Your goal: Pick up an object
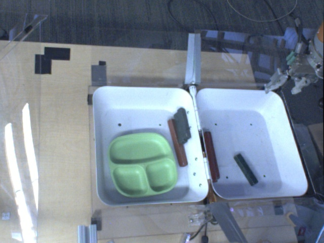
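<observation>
- Gripper (287,81) is being held above the right bin's (276,101) far corner; finger state cannot be told.
- Dark block (245,169) is lying well apart, so a miss is being risked.

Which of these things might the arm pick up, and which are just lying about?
Could be picked up:
green divided plastic plate
dark grey block
reddish-brown stick
dark red bar
dark green bar

Just there:
two white bins
black cables
</observation>
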Available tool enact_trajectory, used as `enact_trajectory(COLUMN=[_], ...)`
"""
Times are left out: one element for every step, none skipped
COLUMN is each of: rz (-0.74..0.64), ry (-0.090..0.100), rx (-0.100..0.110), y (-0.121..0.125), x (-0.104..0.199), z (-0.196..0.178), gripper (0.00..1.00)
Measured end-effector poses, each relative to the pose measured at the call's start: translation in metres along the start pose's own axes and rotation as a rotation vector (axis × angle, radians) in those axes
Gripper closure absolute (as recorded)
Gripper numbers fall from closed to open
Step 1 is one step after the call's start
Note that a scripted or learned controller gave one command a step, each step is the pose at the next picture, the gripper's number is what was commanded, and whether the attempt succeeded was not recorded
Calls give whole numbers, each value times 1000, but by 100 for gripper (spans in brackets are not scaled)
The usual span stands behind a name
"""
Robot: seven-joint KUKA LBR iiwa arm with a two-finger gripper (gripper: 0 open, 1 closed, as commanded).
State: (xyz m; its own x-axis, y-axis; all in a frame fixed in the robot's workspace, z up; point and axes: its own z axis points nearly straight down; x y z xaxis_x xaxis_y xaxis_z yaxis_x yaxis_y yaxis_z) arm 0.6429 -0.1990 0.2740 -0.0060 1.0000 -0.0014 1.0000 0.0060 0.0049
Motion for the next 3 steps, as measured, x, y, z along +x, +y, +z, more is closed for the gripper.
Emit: enact_trajectory(rz=[-97,-267,-371], ry=[1,1,-5], rx=[0,-3,-14], y=[-73,-107,-130], x=[17,52,86], z=[140,177,182], gripper=[0,0,0])
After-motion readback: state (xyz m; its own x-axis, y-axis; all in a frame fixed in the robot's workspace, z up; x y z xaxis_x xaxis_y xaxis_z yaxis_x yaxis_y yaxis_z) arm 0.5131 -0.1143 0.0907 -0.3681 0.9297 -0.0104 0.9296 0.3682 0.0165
